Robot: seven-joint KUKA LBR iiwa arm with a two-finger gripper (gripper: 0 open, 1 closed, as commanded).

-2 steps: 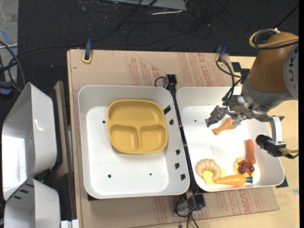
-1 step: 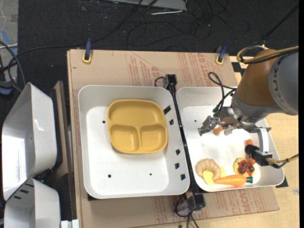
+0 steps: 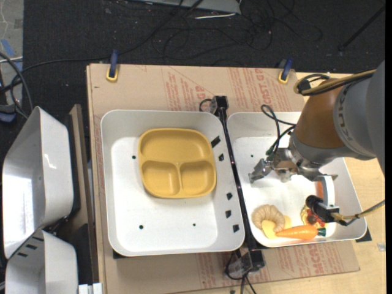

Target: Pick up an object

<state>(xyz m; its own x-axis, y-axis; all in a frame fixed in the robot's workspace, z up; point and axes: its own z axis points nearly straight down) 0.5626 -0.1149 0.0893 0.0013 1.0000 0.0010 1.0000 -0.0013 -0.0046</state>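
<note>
The cardboard-covered tabletop (image 3: 184, 84) is carrying two shallow white bins side by side, with the grey arm (image 3: 343, 121) reaching in over the right one. The left bin (image 3: 122, 225) is holding a single yellow divided plate (image 3: 177, 163), lying flat toward its back half and taking up much of the floor. The right bin (image 3: 288, 195) is keeping its smaller things bunched in the near corner, probably because they slid or were dropped there. A pale croissant-shaped toy (image 3: 268, 214) is sitting just above a small yellow piece (image 3: 268, 228), and an orange carrot (image 3: 297, 231) is lying on its side, touching or nearly touching them. The claw (image 3: 257, 173) is hovering over the bare middle of the right bin, pointing toward the divider and apart from all three pieces. Whether it is spread or closed I cannot tell, and nothing is showing in its grip. Judging by this, the pick is not yet being made, and the croissant toy is looking like the nearest candidate
</note>
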